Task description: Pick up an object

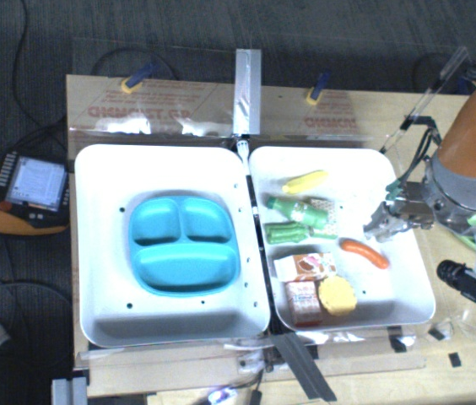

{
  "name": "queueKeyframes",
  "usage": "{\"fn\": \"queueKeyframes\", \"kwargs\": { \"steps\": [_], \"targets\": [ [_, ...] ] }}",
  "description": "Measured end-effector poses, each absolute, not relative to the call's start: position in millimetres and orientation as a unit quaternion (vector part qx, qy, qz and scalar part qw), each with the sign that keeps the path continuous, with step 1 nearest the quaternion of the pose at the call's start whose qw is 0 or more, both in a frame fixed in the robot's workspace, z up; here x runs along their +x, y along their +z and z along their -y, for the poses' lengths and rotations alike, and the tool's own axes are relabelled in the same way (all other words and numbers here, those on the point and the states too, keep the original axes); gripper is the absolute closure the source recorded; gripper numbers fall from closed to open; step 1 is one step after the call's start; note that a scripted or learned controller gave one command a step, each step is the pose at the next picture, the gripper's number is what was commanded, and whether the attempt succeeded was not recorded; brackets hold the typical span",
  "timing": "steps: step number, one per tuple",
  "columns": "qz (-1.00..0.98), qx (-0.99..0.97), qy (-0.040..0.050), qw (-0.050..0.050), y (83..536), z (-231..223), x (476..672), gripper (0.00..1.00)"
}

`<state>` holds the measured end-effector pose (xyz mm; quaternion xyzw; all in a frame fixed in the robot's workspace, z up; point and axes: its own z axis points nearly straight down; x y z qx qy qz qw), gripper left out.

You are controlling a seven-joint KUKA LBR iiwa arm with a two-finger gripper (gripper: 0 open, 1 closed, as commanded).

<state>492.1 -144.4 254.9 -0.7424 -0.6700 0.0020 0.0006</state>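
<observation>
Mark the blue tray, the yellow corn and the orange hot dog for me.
blue tray (186, 264): camera view, bare floor of its large lower compartment.
yellow corn (304, 180): camera view, middle of the cob.
orange hot dog (365, 253): camera view, mid-length.

A pale wooden bench top (373, 108) runs across the upper middle of the frame, on dark grey carpet (35, 57). Two blue-and-yellow clamps, one (137, 77) left of centre and one (316, 89) right of centre, sit on its far edge, with a strip of clear plastic sheet (162, 112) lying below them. An upright grey metal bar (247, 91) stands at top centre. At far left, a handheld control pendant (25, 191) with a lit screen and orange casing lies on the carpet, black cables (2, 15) trailing near it.
</observation>
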Motion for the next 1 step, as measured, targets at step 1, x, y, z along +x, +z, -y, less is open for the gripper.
{"fn": "queueKeyframes", "kwargs": {
  "steps": [1],
  "targets": [
    [0.714, -0.7, 0.0013, 0.002, 203.0, 174.7, 483.3, 1.0]
  ]
}}
